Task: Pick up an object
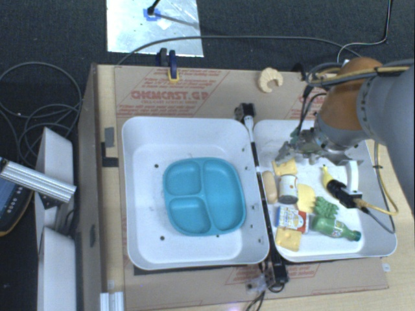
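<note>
On the worktop [162, 92] two bins sit side by side. The left bin [139, 148] holds a divided tray [203, 195] near its middle. The right bin [382, 238] holds a cluster of small items: a can [287, 188], a carton [291, 218] in front of it, and a bottle [334, 227] to the carton's right. Behind the right bin, a small lump [270, 79] lies on the worktop.

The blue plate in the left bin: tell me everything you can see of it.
The blue plate is a light blue tray with rounded corners that looks like moulded plastic. Raised ridges split it into three compartments: two in the upper half and a third at lower left. All three look bare. It lies flat, right side up, turned slightly askew, near the middle of the left bin, resting on the bin's white floor. Nothing else touches it; the gripper is over the right bin.
</note>
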`<state>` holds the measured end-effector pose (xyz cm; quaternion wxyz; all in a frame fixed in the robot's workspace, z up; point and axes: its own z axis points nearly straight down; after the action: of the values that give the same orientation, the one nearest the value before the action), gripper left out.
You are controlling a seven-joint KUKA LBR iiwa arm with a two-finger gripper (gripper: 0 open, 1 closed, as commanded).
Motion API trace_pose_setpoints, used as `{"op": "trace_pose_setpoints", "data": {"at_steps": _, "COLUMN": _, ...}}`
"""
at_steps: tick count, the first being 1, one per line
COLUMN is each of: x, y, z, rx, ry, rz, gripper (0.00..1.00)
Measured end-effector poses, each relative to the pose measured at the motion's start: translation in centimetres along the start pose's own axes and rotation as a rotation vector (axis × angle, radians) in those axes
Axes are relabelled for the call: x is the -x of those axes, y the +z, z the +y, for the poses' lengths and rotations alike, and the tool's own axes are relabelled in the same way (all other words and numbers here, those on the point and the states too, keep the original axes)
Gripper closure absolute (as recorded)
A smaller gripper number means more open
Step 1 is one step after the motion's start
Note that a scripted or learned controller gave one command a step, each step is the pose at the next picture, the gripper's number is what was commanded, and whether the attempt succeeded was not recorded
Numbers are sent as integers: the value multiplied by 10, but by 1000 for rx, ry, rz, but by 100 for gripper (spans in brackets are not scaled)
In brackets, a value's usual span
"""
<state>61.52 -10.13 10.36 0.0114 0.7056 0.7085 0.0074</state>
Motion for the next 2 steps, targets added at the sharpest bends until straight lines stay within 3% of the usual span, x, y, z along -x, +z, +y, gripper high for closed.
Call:
{"op": "trace_pose_setpoints", "data": {"at_steps": 1, "x": -10, "y": 19, "z": -21, "rx": -26, "ry": 3, "rz": 6, "gripper": 0}}
{"op": "trace_pose_setpoints", "data": {"at_steps": 2, "x": 23, "y": 18, "z": -66, "rx": -26, "ry": 3, "rz": 4, "gripper": 0}}
